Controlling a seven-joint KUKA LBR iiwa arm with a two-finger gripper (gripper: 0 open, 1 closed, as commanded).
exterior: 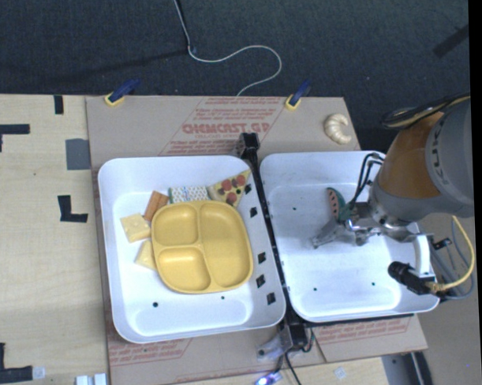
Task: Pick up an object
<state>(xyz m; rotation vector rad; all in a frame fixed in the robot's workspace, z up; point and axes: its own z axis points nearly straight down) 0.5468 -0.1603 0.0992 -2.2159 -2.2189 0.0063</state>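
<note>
In the right bin (347,291), a small red and green toy food piece (334,199) lies near the far middle. My gripper (329,224) is low in this bin, just in front of that piece, reaching in from the right. It stands open: one grey finger (320,239) points left and toward the front, the other ends close beside the piece. Nothing is held between them. The left bin (126,302) holds a yellow divided plate (202,246).
Around the plate lie a pizza slice (233,186), a tan cracker (135,228), an orange-brown strip (155,205) and a yellow wedge (144,257). A beige shell-like toy (339,128) sits on the cardboard behind the right bin. A divider (262,226) separates the bins.
</note>
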